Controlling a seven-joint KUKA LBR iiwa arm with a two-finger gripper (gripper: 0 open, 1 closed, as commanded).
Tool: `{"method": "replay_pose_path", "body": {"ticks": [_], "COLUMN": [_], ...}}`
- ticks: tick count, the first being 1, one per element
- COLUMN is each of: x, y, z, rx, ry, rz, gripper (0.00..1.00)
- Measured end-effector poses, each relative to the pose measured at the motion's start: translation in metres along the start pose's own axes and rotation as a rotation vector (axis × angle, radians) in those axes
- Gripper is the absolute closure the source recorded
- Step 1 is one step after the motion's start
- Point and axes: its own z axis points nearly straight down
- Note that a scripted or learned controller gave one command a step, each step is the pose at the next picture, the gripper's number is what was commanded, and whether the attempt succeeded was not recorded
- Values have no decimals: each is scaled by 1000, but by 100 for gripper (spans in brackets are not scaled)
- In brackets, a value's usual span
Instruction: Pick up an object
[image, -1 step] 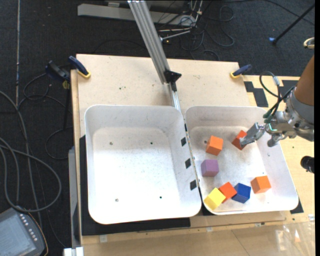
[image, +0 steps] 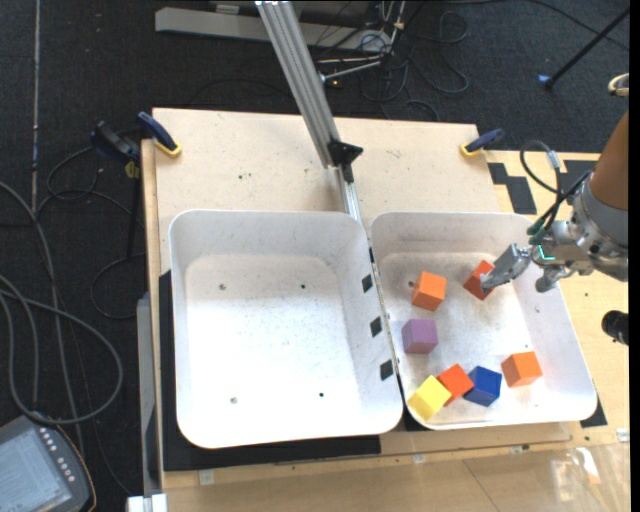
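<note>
I've got two shallow white plastic bins, the left bin (image: 265, 330) bare, the right bin (image: 560, 330) keeping the blocks corralled for picking. My gripper (image: 497, 278) is low in it, fingers pinched on a small red block (image: 478, 279) near the far wall. Loose matte cubes sit apart: orange cube (image: 429, 290), purple cube (image: 419, 335).

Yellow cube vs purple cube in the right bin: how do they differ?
Colour: the yellow cube is bright yellow, the purple cube pale violet. Position: the yellow cube sits near the front rim of the right bin, the purple cube nearer its middle. Contact: the yellow cube touches an orange cube beside it; the purple cube stands alone. Both look about the same size, rest on the bin floor, and lie away from the gripper.
</note>
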Motion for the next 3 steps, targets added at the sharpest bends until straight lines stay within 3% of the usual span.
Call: {"method": "replay_pose_path", "body": {"ticks": [1,3], "x": [2,17], "y": [5,2], "z": [63,156], "rx": [6,-1], "ry": [1,4], "rz": [1,1], "gripper": [0,0]}}
